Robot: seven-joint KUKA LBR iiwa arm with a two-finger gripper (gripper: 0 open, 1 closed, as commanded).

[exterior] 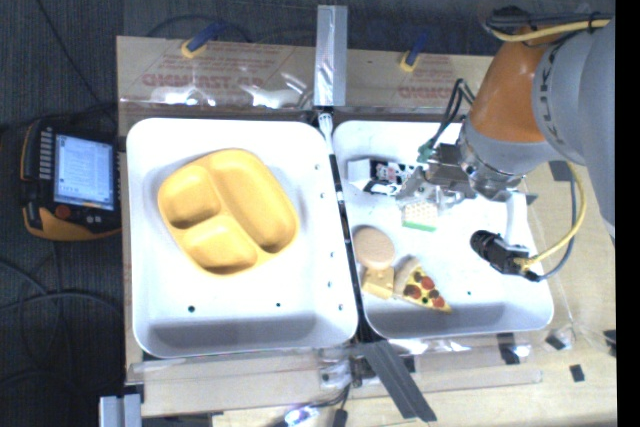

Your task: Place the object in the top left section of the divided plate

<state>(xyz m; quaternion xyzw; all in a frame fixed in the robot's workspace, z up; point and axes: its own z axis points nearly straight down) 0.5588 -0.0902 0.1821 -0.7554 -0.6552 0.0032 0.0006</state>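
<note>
A small white block with a green underside [420, 214] hangs at the tip of the gripper [421, 205] over the right bin [520, 310], and it appears to be pinched between the fingers, though the slanted overhead view leaves the contact itself hard to confirm. Below it on the bin floor lie a round tan disc [373, 244], a toy pizza slice [423, 288] and a pale yellow wedge [378, 287], the last two touching, the disc just above them. The grey arm with its orange band [508, 95] reaches in from the right, cables trailing beside it. Well apart, across the ridge where the two bins meet, the yellow divided plate [228, 209] sits tilted in the left bin [160, 315], its top left section [190, 197] bare. Judged from this, the carry is barely begun: the block must cross the ridge and travel most of the left bin's width. Doing it well likely means lifting high enough to clear both rims, keeping the grip steady so the light block does not slip, and allowing for the plate's rotation, since the target compartment lies toward the far side. Releasing low over that section, inside its dividers, should keep the block from bouncing into a neighbouring compartment.
</note>
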